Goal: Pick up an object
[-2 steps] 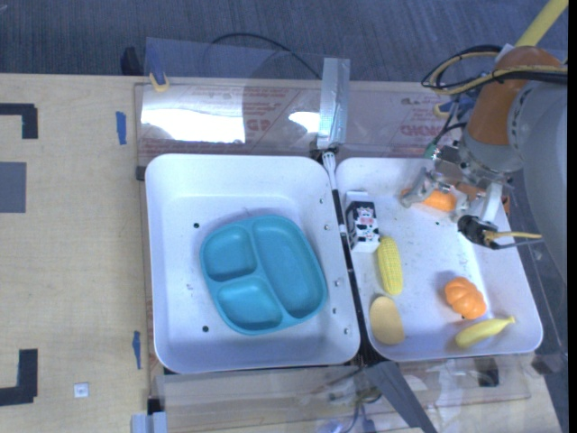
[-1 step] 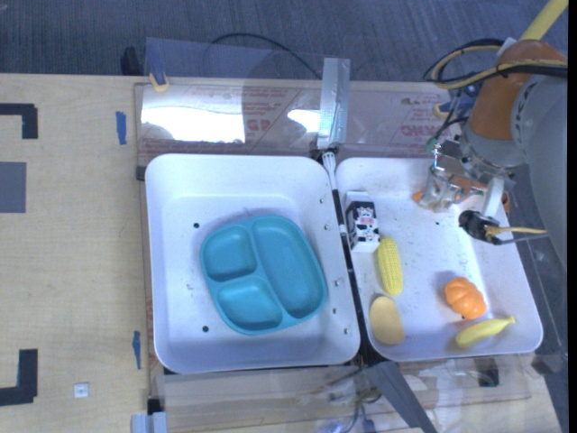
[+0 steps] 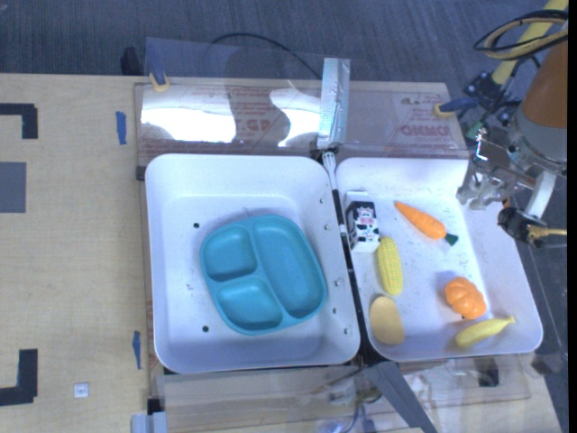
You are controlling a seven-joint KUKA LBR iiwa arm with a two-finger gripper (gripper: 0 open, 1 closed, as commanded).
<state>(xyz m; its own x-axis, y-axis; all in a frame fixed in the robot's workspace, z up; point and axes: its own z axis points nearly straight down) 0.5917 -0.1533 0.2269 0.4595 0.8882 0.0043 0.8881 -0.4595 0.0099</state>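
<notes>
- Nothing's picked yet, as far as you can see: the grey two-finger gripper (image 3: 484, 192) hovers at the right white bin's (image 3: 527, 309) upper right edge, and I can't tell how it's set.
- Every candidate lies in that bin: orange plastic carrot (image 3: 422, 220), yellow corn cob (image 3: 389, 266), orange toy pumpkin (image 3: 464, 298), yellow banana (image 3: 482, 331).
- Left white bin (image 3: 171, 269) holds a blue divided plate (image 3: 261, 273).
- Left to do: descend, grasp, lift.

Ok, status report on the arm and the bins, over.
Gripper over right white bin's far right edge, holding nothing. Orange toy carrot nearest. Nothing in the way.
</notes>
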